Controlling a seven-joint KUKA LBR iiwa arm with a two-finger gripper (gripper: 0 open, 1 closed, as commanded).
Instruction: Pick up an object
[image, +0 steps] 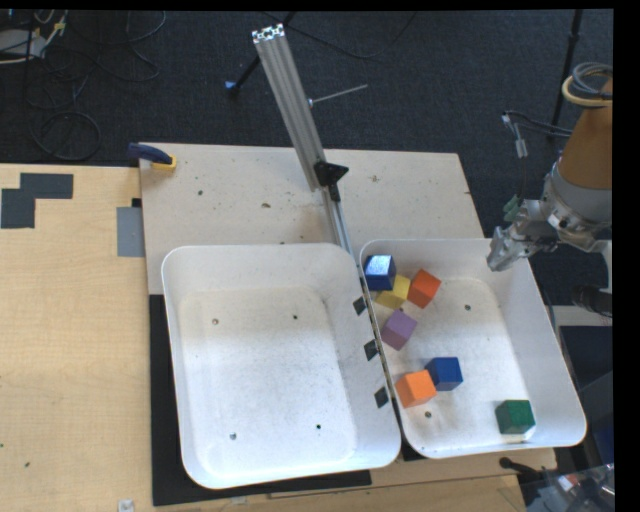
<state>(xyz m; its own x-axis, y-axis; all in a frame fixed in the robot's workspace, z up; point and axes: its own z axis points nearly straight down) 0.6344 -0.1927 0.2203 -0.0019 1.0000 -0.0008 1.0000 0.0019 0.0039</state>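
Observation:
Several coloured blocks lie in the right bin (545, 330). Near its far left corner a blue block (379, 271), a yellow block (395, 292) and an orange block (424, 288) cluster together, with a purple block (399, 328) just in front of them. Closer to the front sit another orange block (416, 387) touching a dark blue block (445, 373). A green block (515, 416) sits alone at the front right corner. My gripper (503, 248) hangs over the bin's far right rim, well away from all the blocks, with nothing seen in it.
The left bin (180, 330) sits beside the right one, joined by black clips along the shared wall. A slanted aluminium post (295, 100) rises behind the bins. A small blue-and-yellow clamp (152, 156) lies at the board's far left corner.

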